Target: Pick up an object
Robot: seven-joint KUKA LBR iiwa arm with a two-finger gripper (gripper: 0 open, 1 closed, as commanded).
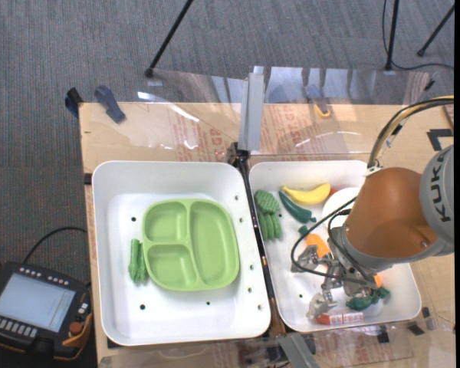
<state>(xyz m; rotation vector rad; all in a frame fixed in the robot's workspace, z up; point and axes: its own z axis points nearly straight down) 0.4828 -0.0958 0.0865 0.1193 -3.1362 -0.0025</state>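
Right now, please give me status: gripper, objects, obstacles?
Gripper low in right bin, near corner. Nothing seen held. Banana, green pieces and orange piece lie close by. Arm hides part of the bin.

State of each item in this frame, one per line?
Gripper: low in the right bin, among the toys.
Banana: lying in the right bin.
Green plate: flat in the left bin.
Green pod: lying left of the plate.
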